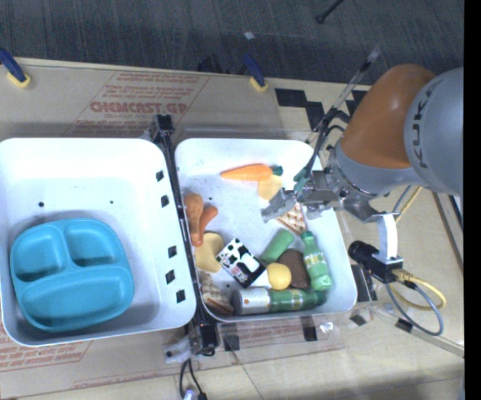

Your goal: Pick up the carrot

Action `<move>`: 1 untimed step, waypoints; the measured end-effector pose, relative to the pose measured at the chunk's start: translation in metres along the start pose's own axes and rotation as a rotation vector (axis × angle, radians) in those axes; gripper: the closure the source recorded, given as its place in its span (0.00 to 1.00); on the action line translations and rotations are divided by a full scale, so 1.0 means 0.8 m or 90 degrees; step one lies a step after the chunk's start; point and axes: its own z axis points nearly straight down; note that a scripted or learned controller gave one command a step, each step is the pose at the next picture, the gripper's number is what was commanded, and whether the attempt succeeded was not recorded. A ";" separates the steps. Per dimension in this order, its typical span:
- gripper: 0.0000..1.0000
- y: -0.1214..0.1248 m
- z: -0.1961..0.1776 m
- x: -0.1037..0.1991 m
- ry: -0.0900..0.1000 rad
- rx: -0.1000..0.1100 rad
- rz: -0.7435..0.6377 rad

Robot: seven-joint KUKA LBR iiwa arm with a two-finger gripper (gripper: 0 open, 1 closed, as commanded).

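Camera view: carrot (247, 172) upper right bin, lying free.
Handling: likely light, rigid, smooth; grasp mid-body.
Gripper (283, 209): state indeterminate.

You can read "CHEMCAST GP" in red on the brown protective sheet (140, 105), and "KU" on the grey arm (419, 132).

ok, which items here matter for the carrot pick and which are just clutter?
Relevant:
- carrot, near the right bin's far wall
- gripper, just beside the carrot

Clutter:
- green bottle
- black-and-white carton
- chicken drumstick
- blue divided tray in the left bin
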 end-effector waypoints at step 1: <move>0.00 0.067 0.032 -0.050 -0.001 0.000 -0.052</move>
